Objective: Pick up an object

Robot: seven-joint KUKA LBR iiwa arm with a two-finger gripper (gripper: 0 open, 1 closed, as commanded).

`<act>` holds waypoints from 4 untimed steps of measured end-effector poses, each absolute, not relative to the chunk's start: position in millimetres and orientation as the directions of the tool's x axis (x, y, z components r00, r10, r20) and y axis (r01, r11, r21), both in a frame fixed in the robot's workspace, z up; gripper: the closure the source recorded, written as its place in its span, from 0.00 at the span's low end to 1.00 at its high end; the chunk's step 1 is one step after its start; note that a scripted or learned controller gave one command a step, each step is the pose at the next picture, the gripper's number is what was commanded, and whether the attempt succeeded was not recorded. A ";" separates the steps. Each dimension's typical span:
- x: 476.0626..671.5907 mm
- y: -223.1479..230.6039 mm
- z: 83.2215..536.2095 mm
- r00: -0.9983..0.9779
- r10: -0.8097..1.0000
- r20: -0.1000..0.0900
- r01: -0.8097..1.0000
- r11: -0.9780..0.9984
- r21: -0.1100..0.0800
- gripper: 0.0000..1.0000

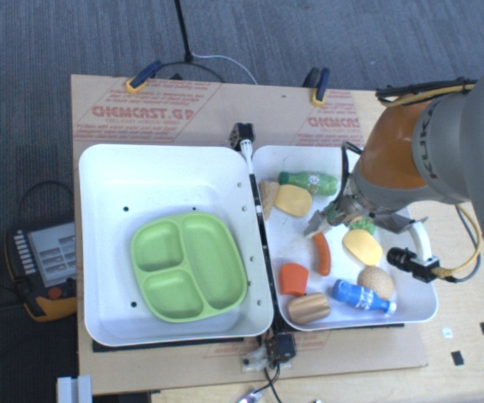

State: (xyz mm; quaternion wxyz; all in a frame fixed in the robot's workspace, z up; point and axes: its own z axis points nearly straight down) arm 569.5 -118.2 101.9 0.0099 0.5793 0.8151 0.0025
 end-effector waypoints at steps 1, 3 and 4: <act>569.3 -118.1 101.6 -0.329 0.944 -0.013 0.944 0.329 0.015 0.00; 531.0 -108.4 102.1 -0.446 0.895 -0.019 0.895 0.447 0.020 1.00; 530.9 -108.3 102.0 -0.446 0.895 -0.019 0.894 0.447 0.020 0.00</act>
